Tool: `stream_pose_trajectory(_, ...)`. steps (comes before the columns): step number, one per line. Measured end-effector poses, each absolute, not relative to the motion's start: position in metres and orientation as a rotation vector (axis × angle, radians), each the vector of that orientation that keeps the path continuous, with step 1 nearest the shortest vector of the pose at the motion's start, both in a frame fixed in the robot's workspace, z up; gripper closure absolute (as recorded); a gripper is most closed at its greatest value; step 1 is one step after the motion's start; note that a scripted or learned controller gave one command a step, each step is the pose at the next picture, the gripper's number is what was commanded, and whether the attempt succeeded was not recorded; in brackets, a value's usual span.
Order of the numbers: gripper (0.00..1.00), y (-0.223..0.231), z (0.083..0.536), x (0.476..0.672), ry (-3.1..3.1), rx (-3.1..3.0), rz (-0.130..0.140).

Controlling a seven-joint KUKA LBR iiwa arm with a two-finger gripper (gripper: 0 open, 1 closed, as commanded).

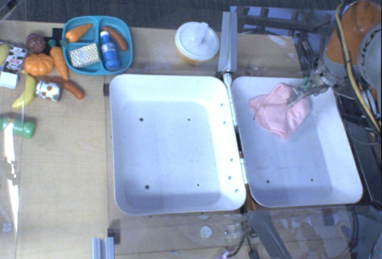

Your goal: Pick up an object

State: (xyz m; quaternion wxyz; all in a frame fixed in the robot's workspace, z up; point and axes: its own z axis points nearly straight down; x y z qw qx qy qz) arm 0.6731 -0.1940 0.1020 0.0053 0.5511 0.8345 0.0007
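Pink crumpled cloth (279,112), soft fabric, lies bunched in the upper part of the right shallow white plastic bin (298,186), directly under and just left of the gripper (299,95). The two-finger gripper comes in from the right on the grey arm with its orange band (352,28), tips down at the cloth's upper right edge, touching the fabric. Whether its fingers are spread or pinched on the cloth, cannot tell; they are thin and blurred against the folds. Most of the cloth spreads away to the gripper's left and below it, a lobe reaching toward the bin's left wall. Further left of the gripper, past the divider between bins, sits the left shallow white plastic bin (173,192), with only small dark dots on its floor. Up and left of the gripper, beyond the bins' far edge, stands a white round lidded cup with a yellow base (197,42). Far to the gripper's left on the wooden bench (54,180) is a teal compartment tray (122,31) holding toy food and a blue bottle (109,50). Past that, well apart from the gripper, are loose toys: an orange pumpkin (39,64), a yellow banana (25,93), a carrot (59,62) and a green cylinder (21,128).
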Motion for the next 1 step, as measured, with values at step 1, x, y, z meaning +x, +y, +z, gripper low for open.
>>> stream_pose_trajectory(1, 1.0, -0.0953, 0.1625, 0.6707, 2.562, 1.812, 0.004)
